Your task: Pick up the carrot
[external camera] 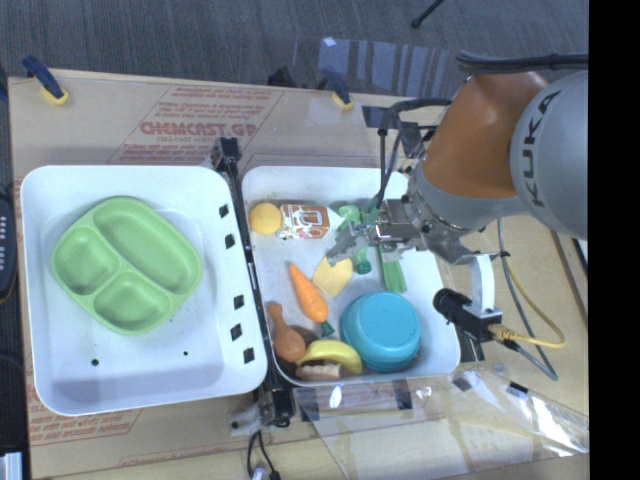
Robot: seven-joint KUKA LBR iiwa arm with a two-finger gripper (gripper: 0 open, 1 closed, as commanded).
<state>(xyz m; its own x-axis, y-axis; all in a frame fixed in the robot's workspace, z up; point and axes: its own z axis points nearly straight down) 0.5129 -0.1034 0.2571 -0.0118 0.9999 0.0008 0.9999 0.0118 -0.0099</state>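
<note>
The arm (500,148) reaches in over the right bin (262,268). In the left bin (40,368) sits a green tray (125,263). The gripper (358,240) hovers with fingers spread, gripping nothing, above the yellow wedge (333,276). The carrot (308,293) lies beside the blue bowl (381,331).

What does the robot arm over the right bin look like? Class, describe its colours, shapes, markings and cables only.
The arm is thick and rounded, with a grey shell and a broad orange band above the wrist. Dark letters reading KUKA run along the grey part. The gripper is a metal block with green fingers. Thin black cables loop beside the wrist, and a yellow cable trails off to the right.
</note>
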